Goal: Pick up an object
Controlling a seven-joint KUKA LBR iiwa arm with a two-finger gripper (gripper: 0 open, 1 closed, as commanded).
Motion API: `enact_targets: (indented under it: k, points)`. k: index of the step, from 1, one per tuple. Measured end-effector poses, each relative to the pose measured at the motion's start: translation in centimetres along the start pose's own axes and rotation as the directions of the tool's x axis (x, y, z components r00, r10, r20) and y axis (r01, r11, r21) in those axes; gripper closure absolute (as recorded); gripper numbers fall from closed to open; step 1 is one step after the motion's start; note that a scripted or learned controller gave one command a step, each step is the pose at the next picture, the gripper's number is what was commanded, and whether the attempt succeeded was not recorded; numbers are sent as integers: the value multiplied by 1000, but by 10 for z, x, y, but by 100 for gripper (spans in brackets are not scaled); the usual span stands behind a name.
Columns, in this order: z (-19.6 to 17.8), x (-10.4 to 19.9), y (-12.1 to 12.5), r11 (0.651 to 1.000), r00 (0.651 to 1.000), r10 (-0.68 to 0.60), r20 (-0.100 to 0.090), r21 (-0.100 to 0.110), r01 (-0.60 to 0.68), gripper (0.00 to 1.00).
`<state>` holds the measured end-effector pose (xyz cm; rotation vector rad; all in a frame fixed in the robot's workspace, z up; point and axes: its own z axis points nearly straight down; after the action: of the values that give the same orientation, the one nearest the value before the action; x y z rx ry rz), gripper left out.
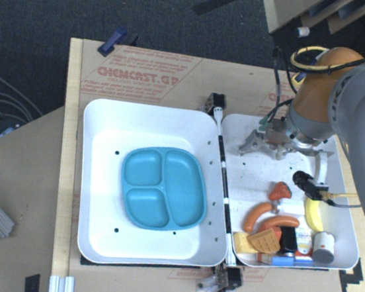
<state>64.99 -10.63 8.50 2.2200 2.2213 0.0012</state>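
Observation:
My gripper [262, 150] hangs over the far left part of the right bin [237, 183], its two grey fingers spread open with only bare bin floor between them. The objects lie nearer in this bin, apart from the gripper: a small orange-red pepper [280, 190], a yellow banana [313, 217], two sausages [258, 216] [280, 222], a brown cracker [264, 241], a yellow wedge [240, 242], a black block [288, 238], a blue marker [285, 260] and a white cylinder [323, 245].
The left bin [103, 138] holds a blue divided plate [163, 187]. A black clip [216, 102] sits at the far end of the ridge between the bins. A blue object [111, 42] lies on the board's far left corner.

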Motion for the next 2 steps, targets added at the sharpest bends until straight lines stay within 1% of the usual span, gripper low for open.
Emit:
enact_targets:
  k: [1,2]
  points:
    - [0,-16,17,1000,1000,0,1,-1,0,0]
    - [1,12,-53,1000,1000,1,-1,4,-1,0]
